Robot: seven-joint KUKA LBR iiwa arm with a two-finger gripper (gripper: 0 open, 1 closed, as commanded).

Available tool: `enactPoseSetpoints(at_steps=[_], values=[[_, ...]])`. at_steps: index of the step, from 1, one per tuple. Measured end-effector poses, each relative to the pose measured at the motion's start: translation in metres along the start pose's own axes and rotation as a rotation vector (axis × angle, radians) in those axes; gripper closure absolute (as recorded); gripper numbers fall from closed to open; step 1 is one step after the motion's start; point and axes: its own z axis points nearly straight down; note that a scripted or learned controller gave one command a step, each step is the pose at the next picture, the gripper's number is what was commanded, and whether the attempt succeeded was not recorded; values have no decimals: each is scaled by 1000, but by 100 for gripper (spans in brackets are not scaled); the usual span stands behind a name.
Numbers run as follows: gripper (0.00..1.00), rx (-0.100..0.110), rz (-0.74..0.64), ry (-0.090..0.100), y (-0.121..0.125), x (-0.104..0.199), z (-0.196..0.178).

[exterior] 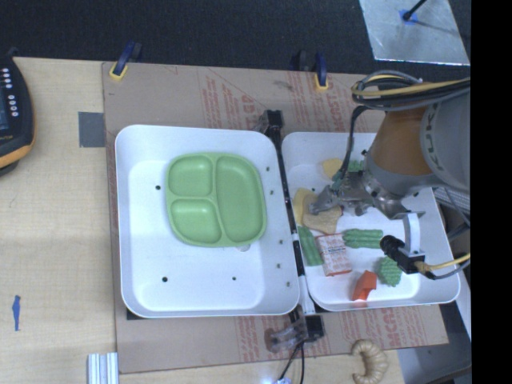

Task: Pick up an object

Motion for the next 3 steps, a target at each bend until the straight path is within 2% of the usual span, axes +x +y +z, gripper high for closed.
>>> enactPoseSetpoints(at_steps=[1, 2, 3], values=[[0, 4, 1, 5, -32, -2, 1], [0, 4, -2, 4, 3, 7, 1], [0, -2, -4, 2, 92, -9, -1]])
